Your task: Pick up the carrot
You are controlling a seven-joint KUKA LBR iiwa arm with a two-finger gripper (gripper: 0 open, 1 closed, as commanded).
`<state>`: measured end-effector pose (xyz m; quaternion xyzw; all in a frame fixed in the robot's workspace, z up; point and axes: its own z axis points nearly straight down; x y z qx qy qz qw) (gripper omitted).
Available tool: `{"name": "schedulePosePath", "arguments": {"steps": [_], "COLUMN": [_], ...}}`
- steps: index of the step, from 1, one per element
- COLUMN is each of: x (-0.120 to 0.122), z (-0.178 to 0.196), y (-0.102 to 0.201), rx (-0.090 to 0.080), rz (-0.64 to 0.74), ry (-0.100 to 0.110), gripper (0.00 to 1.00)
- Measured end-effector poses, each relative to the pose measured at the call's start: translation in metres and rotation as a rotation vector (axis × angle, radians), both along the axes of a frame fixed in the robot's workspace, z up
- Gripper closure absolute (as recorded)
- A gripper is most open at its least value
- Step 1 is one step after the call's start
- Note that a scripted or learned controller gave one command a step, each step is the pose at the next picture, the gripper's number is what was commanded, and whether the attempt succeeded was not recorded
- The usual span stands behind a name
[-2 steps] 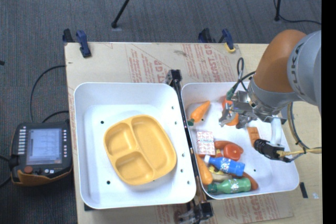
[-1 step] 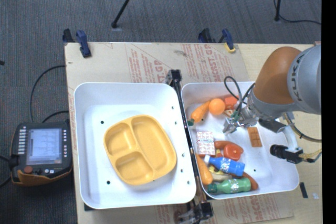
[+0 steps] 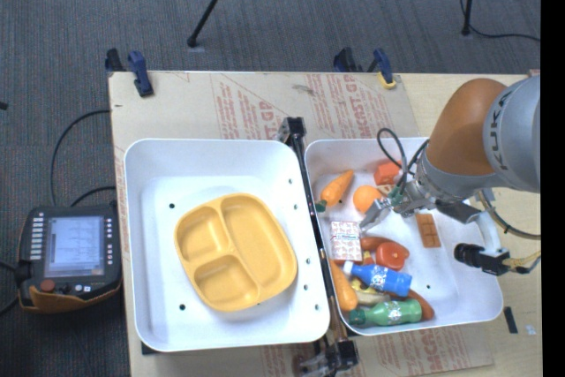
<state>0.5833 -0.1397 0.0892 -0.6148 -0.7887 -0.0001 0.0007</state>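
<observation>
The gripper is being held low over the middle of the right bin, with its two fingers spread apart and nothing seen between them. It is hanging just to the right of the carrot, which is lying on the bin floor near the upper left corner, tilted with its green end toward the lower left (the two are near each other, but contact cannot be made out). An orange ball is sitting between the carrot and the fingers, partly covered by them. Below the gripper a small white checked box, a red tomato-like piece, a blue bottle, a green bottle and a second carrot are crowded together. The grey arm, with its orange band, is reaching in from the right. In the left bin a yellow divided plate is resting. A control pad is lying on the floor to the left of the bench.
</observation>
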Motion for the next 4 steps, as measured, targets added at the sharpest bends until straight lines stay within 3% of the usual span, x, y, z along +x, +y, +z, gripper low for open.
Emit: {"name": "schedulePosePath", "arguments": {"steps": [1, 2, 3, 4], "x": [0.061, 0.061, 0.021, 0.021], "z": [-0.001, 0.009, 0.098, 0.098], "y": [0.055, 0.055, 0.126, 0.126], "rx": [0.0, 0.0, 0.0, 0.0], "rz": [0.041, 0.041, -0.251, -0.25], "ry": [-0.001, -0.002, 0.001, 0.001], "gripper": [0.0, 1.0, 1.0, 0.0]}}
